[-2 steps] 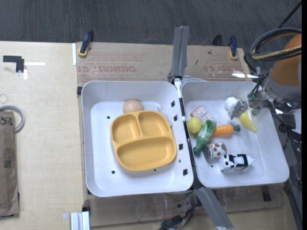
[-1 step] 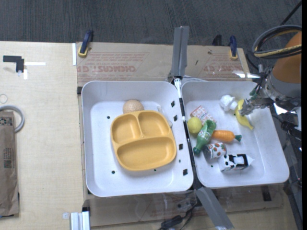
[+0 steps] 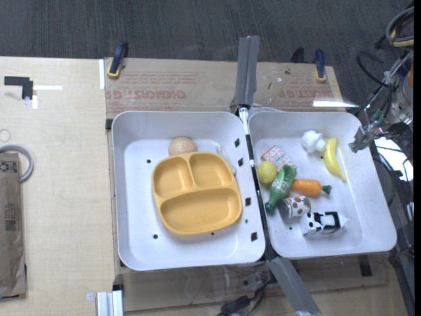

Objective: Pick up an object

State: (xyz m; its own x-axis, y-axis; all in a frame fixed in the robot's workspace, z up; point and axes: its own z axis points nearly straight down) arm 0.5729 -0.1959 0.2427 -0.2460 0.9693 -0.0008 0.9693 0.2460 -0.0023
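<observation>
So the tool (image 3: 360, 142) is sitting over the upper right edge of the right bin (image 3: 375, 242), coming in from the right side with a bunch of cables behind it, and honestly I can't tell whether it's open or closed from this angle, it's just a dark blob at the end of the wrist. Nothing visible in its grip. All the grabbable stuff is in that right bin: closest to the tool is the banana (image 3: 333, 158), just to its left and a bit lower, with a small white toy (image 3: 312, 140) right beside the banana's top end. Further left and down there's a carrot (image 3: 309, 187), a green bottle-looking thing (image 3: 280, 186) lying tilted, a lemon (image 3: 266, 172) touching it, and a red and white packet (image 3: 275, 155) above those. Near the bin's lower middle sits a spotted little cup or can (image 3: 297, 207) and a black and white cow toy (image 3: 323, 222), well apart from the tool. The left bin (image 3: 125, 196) holds a yellow divided plate (image 3: 197, 193) with a tan round thing (image 3: 182, 145) peeking out behind its top edge. Both bins sit on cardboard (image 3: 171, 84) on the counter (image 3: 59, 176).
</observation>
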